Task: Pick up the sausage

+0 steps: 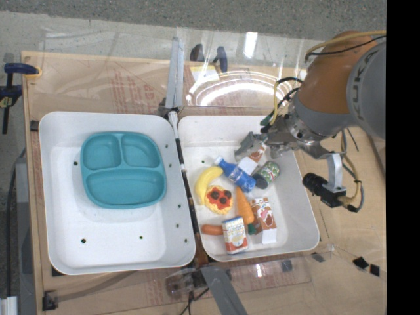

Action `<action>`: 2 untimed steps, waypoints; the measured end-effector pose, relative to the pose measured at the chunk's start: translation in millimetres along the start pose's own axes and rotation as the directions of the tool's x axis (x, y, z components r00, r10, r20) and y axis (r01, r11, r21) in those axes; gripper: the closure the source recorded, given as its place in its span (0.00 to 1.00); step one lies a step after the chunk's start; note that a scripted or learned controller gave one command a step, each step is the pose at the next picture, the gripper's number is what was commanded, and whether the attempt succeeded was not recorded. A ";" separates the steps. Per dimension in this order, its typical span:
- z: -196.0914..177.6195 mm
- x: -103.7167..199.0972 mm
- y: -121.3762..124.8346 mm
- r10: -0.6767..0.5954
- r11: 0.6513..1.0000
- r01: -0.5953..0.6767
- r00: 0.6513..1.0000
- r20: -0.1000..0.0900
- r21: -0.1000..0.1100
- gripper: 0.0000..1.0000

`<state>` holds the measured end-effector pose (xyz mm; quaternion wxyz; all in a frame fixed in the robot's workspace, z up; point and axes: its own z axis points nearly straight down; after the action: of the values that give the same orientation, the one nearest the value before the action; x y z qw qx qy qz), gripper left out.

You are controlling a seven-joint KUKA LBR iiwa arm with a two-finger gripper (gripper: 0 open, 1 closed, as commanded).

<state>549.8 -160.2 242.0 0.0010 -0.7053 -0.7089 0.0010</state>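
The sausage (211,229), small and reddish-brown, lies near the front left corner of the right bin (298,205), beside a small carton (234,234). My gripper (261,144) hangs over the back middle of that bin, well behind the sausage and apart from it. Right under it lies a small white and brown packet (257,152). From this angle I cannot make out how the gripper stands.
Around the sausage lie a banana (206,180), a blue bottle (236,174), a yellow pizza slice (220,200), a carrot (244,206), a green can (268,172) and a red and white box (264,216). A teal divided plate (123,169) sits in the left bin (62,241).
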 end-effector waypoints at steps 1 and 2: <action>115.7 5.2 -35.4 -0.116 0.993 0.116 0.993 0.000 0.002 0.00; 156.1 4.5 -96.6 -0.301 0.954 0.301 0.954 -0.001 0.000 0.00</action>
<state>452.8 -156.1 86.2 0.0016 -0.5891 -0.8081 0.0006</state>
